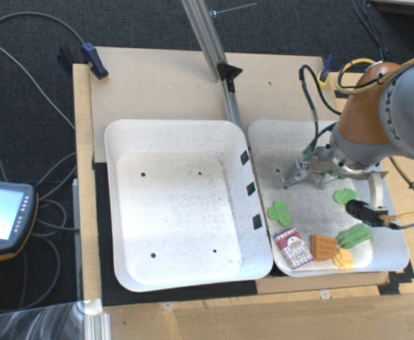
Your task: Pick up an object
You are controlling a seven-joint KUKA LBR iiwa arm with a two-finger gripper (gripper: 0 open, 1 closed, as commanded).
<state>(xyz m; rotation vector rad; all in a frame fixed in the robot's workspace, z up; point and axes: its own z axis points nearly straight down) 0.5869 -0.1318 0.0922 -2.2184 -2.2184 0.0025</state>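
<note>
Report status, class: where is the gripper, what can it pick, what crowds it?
Gripper low over right bin, nothing seen held. Nearest pick: green piece. Small carton and orange piece crowd the near edge.

I find nothing I can actually read here. The small red-and-white packet (292, 248) lying at the near edge of the right bin (291, 137) carries print and a little picture on its face, but the marks are too small and blurred for me to make out any word or brand. The handheld screen (0, 217) at the left edge glows pale, and whatever it displays is washed out. The black tabs (250, 188) along the seam between the bins bear no lettering I can see.
</note>
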